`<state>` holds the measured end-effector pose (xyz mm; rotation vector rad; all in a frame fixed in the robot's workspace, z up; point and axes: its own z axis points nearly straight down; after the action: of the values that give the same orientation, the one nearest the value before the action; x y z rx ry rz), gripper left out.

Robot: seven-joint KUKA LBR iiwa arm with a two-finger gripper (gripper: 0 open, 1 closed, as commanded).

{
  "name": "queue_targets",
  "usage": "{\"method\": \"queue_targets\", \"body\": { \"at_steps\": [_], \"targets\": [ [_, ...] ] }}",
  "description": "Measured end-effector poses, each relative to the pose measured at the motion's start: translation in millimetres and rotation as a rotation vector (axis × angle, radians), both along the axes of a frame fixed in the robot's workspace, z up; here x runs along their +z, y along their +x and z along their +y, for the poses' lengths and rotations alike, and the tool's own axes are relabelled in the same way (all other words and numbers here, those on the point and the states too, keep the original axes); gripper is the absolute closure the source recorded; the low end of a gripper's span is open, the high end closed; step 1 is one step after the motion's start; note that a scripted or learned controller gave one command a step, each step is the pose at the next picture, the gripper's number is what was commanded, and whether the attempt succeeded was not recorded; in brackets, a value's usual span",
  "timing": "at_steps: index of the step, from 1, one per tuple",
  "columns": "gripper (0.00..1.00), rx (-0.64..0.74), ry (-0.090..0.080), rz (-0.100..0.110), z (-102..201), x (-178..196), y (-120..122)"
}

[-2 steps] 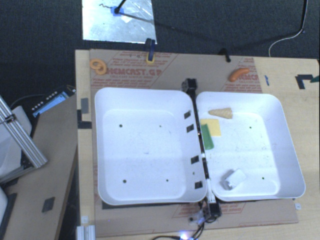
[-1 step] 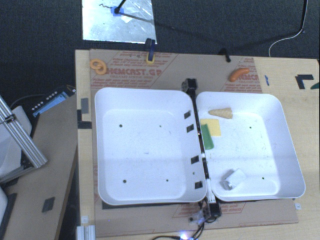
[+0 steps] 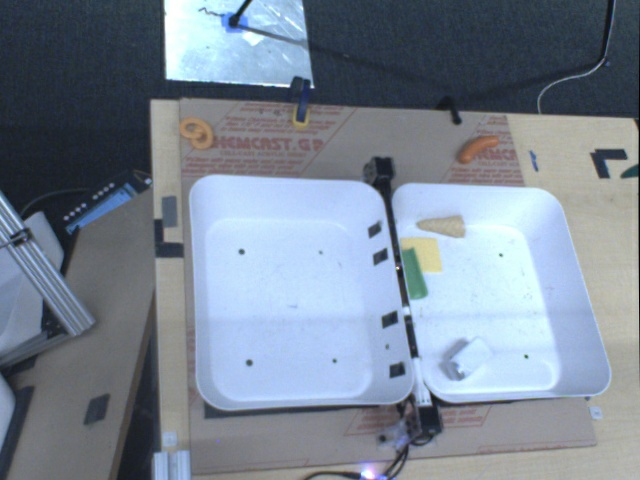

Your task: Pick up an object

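While both white bins sit side by side on the counter [image 3: 250,133], four small things are seen gathered in the right bin [image 3: 560,268]. A tan wedge [image 3: 441,226] is laid near that bin's far left corner, its point turned to the right. Just below it, a yellow square [image 3: 424,256] is found flat on the bin floor, and a green strip [image 3: 413,273] is pressed along the square's left side, running down close to the divide between the bins. Well apart from those three, a crumpled white-grey lump [image 3: 465,358] is spotted near the front of the bin, a little left of centre.

The left bin [image 3: 290,288] is marked by a few dark dots on its floor. Black clips [image 3: 380,257] are fixed along the seam where the two bins meet.

Beyond the bins, an orange sausage shape [image 3: 478,148] is lying on the counter behind the right bin, and a pretzel-like ring [image 3: 197,132] is set at the counter's far left corner. A yellow and blue clamp [image 3: 299,103] is gripping the far edge. A shiny sheet [image 3: 237,26] is spread on the dark floor behind

As for the claw, whether it is apart or together cannot be told
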<state>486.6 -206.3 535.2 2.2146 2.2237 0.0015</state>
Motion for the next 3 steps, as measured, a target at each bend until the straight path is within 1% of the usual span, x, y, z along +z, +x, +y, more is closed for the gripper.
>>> {"method": "queue_targets", "body": {
  "at_steps": [3],
  "targets": [
    [1.00,0.000,0.000,0.000,0.0,0.0,0.0]
  ]
}}
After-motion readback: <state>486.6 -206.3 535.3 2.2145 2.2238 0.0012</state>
